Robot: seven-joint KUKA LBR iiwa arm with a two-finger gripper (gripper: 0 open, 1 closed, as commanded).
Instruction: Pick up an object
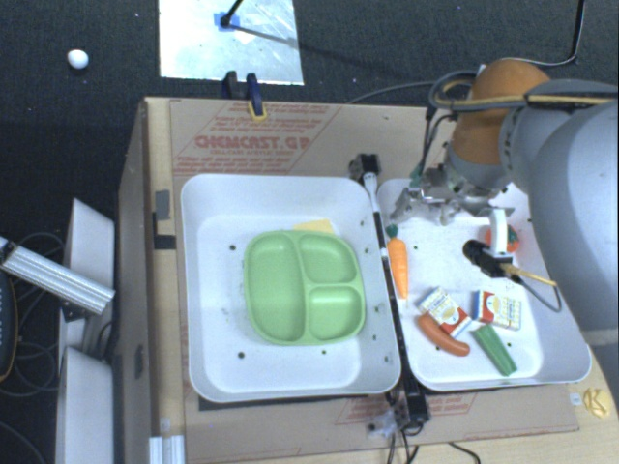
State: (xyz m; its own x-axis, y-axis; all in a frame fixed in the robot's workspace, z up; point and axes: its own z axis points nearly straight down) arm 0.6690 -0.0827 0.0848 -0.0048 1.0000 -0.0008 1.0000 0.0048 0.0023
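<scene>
**Gripper low over the far corner of the right bin**

The grey arm's two-finger gripper [426, 201] hangs over the shallow white right bin [561, 356]; whether its jaws are apart or together, I cannot tell. An orange toy carrot [397, 265] lies near it, by the bin's left wall. A red toy sausage [443, 336] and green toy vegetable stick [495, 350] lie nearer the front. The left bin [208, 259] holds a light-green divided plastic plate [302, 286].

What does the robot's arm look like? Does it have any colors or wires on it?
The big rounded grey arm has a bright orange band above its wrist. Thin dark cables loop beside that band. At the end sits a small silvery metal gripper, over the right shallow white bin.
</scene>
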